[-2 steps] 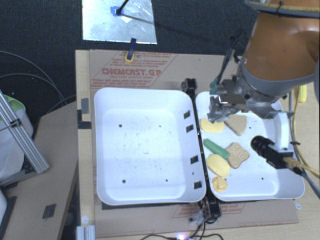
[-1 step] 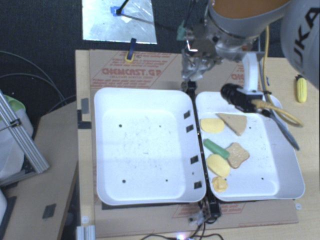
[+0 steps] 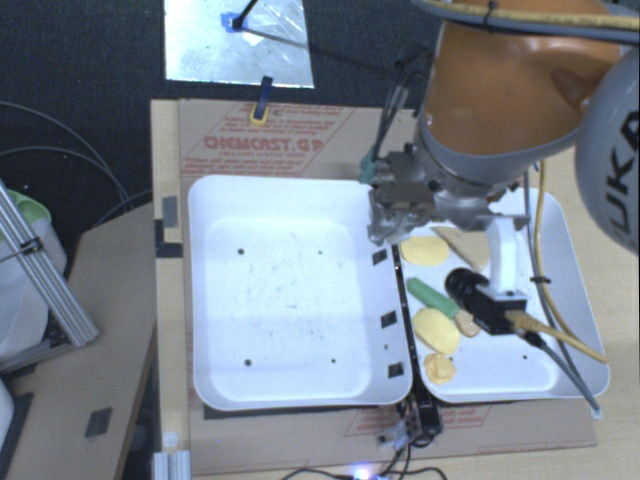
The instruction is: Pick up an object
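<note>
Right of centre, the gripper (image 3: pixel 392 223), open or closed I cannot tell, hangs over the right bin's (image 3: pixel 512 370) upper-left corner, the yellow oval piece (image 3: pixel 425 251) just lower-right of it, lying roughly left-to-right.

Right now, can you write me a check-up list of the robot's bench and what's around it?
Surface: left bin and right bin, both white, side by side on cardboard.
Job's things: in the right bin, far lump, mid lump and near lump, all yellow; green stick between far and mid lumps.
Clutter: small blue-and-yellow peg at the cardboard's far edge.
Pincer: pincer low over the rims where the bins meet, beside the far lump.
Cables: black cable on the floor, left; wires at the near edge.
Surroundings: silver sheet beyond the bench; metal frame at left.
</note>
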Motion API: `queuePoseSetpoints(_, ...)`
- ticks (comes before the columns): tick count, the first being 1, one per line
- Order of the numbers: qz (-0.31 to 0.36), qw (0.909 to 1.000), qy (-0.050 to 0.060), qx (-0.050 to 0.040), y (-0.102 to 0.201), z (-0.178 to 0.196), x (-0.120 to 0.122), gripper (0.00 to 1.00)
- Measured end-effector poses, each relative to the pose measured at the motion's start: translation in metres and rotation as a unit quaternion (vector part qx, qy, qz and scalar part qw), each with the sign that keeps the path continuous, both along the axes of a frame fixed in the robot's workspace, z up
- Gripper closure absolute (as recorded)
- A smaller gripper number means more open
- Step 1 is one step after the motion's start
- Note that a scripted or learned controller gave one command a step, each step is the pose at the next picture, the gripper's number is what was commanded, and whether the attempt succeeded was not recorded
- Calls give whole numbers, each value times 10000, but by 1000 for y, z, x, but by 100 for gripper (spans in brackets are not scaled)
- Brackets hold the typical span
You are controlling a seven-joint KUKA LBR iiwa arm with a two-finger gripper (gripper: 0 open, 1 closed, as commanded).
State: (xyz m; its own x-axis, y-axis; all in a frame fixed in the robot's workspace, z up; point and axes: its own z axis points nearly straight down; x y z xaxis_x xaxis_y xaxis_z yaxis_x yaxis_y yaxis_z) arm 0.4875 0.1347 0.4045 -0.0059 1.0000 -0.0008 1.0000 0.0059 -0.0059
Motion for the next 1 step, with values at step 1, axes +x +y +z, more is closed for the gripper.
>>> queuePoseSetpoints(1, -30, 10000, -71, 16, -20, 59, -1, 100)
